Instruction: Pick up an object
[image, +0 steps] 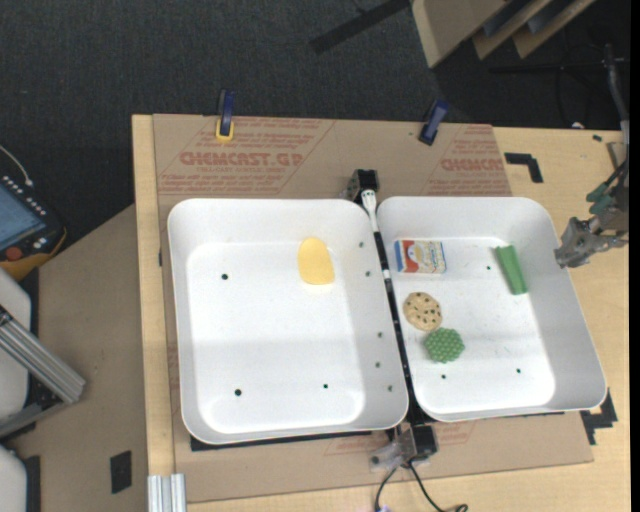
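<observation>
Dark carpet is surrounding the bench, and a brown cardboard sheet (330, 140) is lying under the two white bins you are looking down on. You are seeing the left bin (200, 330) holding a single yellow, rounded object (316, 261), sitting toward its far side, nearer the right wall than the left. You are seeing the right bin (560, 340) carrying four things: a small white carton with blue and red print (420, 257) lying near the far left corner, a round chocolate-chip cookie (423, 311) resting just nearer than it, a bumpy green ball (444, 346) sitting just beside the cookie on its near right, and a green stick-shaped piece (512, 269) lying well apart from those, close to the right wall. You are finding the gripper (582, 243) hanging at the right edge, just outside the right bin's far right rim, with nothing visible between its tips; whether those tips are apart or together you cannot tell, since the tool is looking small and blurred there
</observation>
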